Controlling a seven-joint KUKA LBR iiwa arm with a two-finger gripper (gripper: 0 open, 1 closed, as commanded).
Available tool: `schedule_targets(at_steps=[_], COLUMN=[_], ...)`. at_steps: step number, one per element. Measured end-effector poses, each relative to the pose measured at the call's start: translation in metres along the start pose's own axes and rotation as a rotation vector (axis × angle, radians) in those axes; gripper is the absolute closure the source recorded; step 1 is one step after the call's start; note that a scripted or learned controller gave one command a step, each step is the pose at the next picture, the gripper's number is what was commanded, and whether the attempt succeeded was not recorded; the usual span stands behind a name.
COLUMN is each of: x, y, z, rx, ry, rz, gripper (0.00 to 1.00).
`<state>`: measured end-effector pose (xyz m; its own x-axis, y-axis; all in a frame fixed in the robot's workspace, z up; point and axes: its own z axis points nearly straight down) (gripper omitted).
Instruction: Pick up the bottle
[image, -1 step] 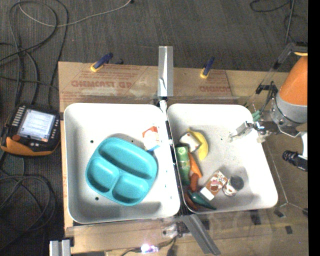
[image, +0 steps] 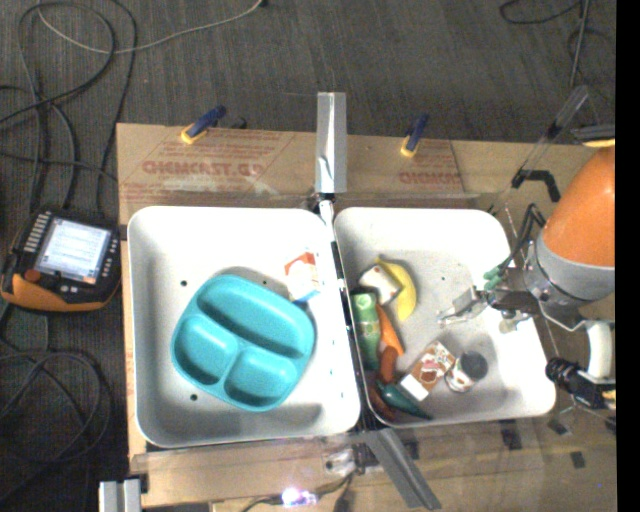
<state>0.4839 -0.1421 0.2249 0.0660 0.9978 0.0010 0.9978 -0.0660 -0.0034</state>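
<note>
A green bottle (image: 367, 322) lies lengthwise against the left wall of the right bin (image: 440, 228), between a banana and an orange item. My gripper (image: 462, 308) hangs over the middle of the right bin, to the right of the bottle and apart from it. Nothing shows in the gripper. The arm, with its orange band (image: 590, 210), reaches in from the right edge.
Around the bottle lie a yellow banana (image: 397, 285), an orange carrot-like item (image: 390, 345), a dark green item (image: 400, 400), a small brown box (image: 433, 364) and a round dark-topped jar (image: 467, 370). The left bin (image: 160, 240) holds a teal divided tray (image: 245, 340) and a small packet (image: 302, 278).
</note>
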Motion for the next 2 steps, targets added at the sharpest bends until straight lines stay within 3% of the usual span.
schedule_targets(at_steps=[1, 2], x=[0.126, 0.046], y=[-0.002, -0.003], z=[0.043, 0.025], rx=[0.001, -0.001], ry=[-0.001, -0.003], rz=[0.019, -0.044], gripper=[0.00, 0.00])
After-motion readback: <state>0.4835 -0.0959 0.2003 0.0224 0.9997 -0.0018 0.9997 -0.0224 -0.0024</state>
